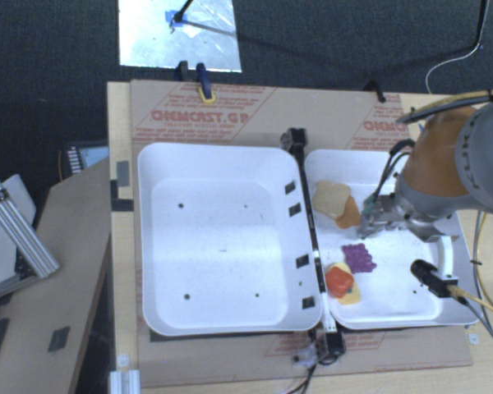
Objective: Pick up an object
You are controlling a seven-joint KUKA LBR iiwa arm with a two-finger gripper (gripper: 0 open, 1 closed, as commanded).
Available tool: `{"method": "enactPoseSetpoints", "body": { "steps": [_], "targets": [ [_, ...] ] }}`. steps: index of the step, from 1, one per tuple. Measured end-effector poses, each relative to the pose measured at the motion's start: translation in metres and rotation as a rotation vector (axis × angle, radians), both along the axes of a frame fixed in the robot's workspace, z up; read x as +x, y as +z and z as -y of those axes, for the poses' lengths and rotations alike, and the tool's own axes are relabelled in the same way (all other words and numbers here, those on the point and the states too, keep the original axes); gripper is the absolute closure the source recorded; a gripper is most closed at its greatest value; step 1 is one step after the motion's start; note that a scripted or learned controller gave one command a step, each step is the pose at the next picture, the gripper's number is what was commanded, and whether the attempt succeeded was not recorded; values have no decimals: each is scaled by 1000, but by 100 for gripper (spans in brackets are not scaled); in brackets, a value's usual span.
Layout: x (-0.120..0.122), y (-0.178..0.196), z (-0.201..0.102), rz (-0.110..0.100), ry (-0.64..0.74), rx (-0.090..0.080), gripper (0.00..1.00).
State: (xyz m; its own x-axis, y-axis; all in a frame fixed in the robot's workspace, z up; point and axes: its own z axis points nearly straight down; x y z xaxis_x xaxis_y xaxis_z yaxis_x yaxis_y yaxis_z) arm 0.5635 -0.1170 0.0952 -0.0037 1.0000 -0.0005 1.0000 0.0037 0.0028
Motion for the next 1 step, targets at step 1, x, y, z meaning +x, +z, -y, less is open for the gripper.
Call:
{"method": "enactPoseSetpoints", "body": {
  "steps": [1],
  "targets": [
    [36,95,-72,9,8,2,100]
  ]
}}
